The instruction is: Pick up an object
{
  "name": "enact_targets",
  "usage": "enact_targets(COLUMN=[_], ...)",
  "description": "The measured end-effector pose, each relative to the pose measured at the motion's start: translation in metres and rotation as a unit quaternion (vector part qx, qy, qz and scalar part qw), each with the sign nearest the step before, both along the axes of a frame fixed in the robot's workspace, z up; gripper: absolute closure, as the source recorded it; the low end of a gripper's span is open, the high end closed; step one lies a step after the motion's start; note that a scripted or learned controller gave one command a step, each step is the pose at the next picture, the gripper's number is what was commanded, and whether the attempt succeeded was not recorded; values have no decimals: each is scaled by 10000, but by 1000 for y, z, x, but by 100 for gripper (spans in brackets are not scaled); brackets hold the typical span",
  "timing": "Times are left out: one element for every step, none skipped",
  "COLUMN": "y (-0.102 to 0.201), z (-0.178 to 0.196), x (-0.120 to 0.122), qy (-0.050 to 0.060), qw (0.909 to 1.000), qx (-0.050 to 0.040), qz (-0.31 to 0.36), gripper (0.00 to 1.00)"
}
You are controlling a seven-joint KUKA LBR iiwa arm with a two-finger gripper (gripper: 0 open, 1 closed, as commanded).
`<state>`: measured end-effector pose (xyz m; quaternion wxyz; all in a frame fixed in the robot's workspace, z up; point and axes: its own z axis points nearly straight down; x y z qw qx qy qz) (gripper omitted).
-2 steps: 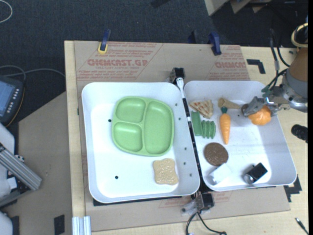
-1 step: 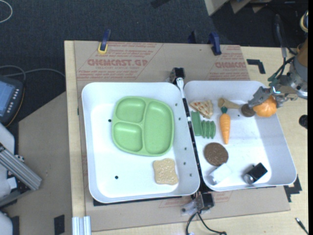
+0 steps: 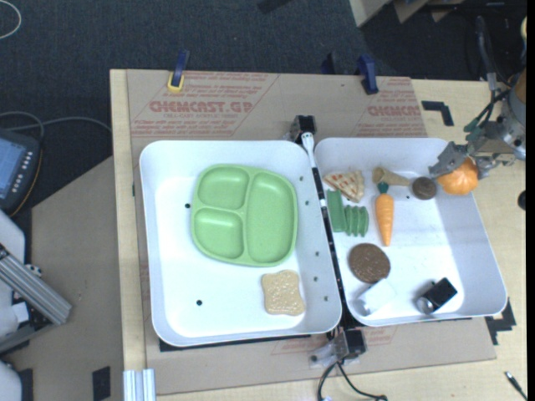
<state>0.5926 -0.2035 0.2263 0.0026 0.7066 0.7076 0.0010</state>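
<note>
On the bench's right bin [image 3: 489, 249], I'm watching my pincer [image 3: 461, 162] hovering; an orange [image 3: 459, 180] is sitting directly beneath it, and I cannot tell its state.

light green divided plate [image 3: 245, 215], white bins [image 3: 163, 249], tan toast slice [image 3: 282, 293]; orange carrot [image 3: 384, 216], brown cookie [image 3: 369, 262], orange fruit [image 3: 460, 179], black clip [image 3: 438, 294]

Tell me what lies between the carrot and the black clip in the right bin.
Bare white bin floor lies between carrot and black clip, seen in the camera view.
</note>
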Motion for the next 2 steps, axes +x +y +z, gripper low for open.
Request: enact_targets(y=[53, 104], z=[8, -4], x=[-11, -25], qy=[37, 44], qw=[10000, 10000], qx=[25, 27], qz=[15, 17], gripper=[100, 100])
